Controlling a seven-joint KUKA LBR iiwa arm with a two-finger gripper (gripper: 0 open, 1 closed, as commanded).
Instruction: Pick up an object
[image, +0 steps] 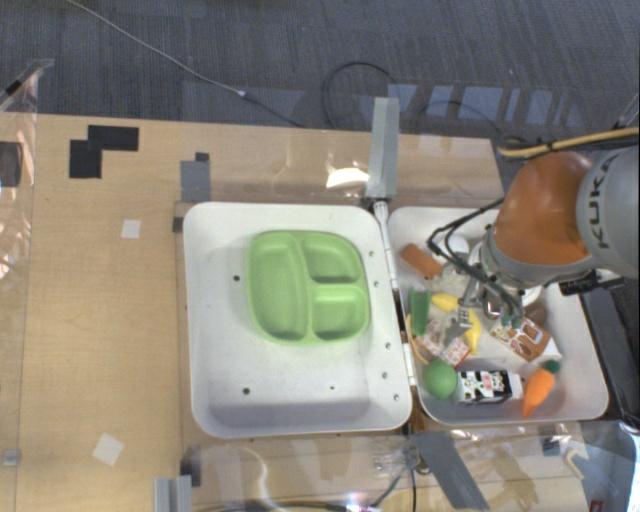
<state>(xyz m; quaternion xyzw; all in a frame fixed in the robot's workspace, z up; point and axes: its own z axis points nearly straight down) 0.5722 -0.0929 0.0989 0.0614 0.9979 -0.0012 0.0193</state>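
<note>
Above the right bin (590, 385) the gripper (466, 322) hangs low in clutter, its opening not discernible; yellow piece (446, 301) just left, green ball (440, 379) below-left, carrot (540, 388) below-right, so crowding could cause a glancing or double grab.

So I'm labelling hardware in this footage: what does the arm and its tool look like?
The arm is grey with a large rounded orange band and dark KUKA lettering on its grey casing. Black cables loop off its wrist side. The tool is a small metallic grey two-finger unit, reaching over the right bin.
</note>
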